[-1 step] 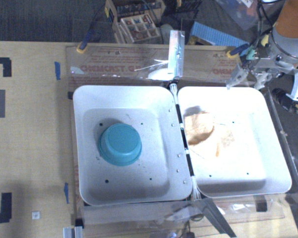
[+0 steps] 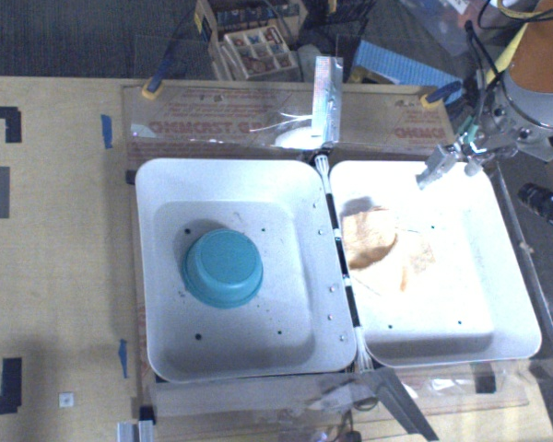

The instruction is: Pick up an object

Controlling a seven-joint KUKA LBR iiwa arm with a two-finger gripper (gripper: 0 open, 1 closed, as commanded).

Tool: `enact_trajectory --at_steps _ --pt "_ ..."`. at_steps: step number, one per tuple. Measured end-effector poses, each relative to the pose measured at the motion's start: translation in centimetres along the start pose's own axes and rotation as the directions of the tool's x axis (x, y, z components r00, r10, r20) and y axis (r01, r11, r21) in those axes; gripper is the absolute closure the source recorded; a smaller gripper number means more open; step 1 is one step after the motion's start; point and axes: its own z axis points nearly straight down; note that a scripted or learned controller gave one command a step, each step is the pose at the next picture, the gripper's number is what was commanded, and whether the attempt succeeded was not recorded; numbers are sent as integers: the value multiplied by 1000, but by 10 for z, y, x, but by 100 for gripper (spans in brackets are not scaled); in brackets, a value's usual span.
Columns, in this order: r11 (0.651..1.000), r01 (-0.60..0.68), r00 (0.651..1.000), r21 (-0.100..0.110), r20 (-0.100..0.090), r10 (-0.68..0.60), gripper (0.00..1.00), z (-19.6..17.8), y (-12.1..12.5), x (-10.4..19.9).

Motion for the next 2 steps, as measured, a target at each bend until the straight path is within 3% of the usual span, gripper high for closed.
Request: enact_trajectory --at_steps 1,2 --pt "990 139 990 -2 1 -139 0 120 -54 27" --pt "989 146 989 -13 7 -146 0 185 -66 38"
